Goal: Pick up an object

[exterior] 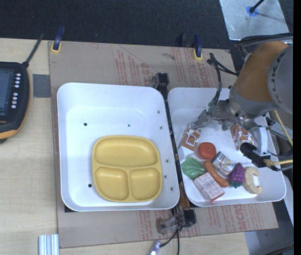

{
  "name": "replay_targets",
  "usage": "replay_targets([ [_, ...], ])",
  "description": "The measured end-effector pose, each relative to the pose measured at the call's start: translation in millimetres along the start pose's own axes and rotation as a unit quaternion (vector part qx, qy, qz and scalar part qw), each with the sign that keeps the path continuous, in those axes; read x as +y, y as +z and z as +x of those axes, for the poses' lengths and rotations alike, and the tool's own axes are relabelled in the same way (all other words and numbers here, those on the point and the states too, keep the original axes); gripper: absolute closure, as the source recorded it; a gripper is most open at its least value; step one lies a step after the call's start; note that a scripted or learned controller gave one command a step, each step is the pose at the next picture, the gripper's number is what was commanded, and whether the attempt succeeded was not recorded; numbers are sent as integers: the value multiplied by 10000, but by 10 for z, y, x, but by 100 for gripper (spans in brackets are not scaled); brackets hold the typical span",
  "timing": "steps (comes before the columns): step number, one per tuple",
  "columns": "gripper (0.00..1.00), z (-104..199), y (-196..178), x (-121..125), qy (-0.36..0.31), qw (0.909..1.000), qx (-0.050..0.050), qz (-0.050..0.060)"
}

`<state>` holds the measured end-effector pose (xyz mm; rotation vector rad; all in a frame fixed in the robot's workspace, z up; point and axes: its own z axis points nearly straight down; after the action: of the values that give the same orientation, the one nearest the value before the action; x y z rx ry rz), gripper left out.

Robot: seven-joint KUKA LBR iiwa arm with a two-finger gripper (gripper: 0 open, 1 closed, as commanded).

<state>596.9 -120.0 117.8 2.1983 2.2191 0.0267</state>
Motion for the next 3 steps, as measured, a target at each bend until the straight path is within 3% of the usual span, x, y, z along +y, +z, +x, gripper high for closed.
replay_targets([
  [1,0,-445,-462,530,26,9999,0,128],
  [2,0,-56,-380,-126,25,9999,1,148],
  [3,0,89,66,-463,34,10000,-12,62],
])
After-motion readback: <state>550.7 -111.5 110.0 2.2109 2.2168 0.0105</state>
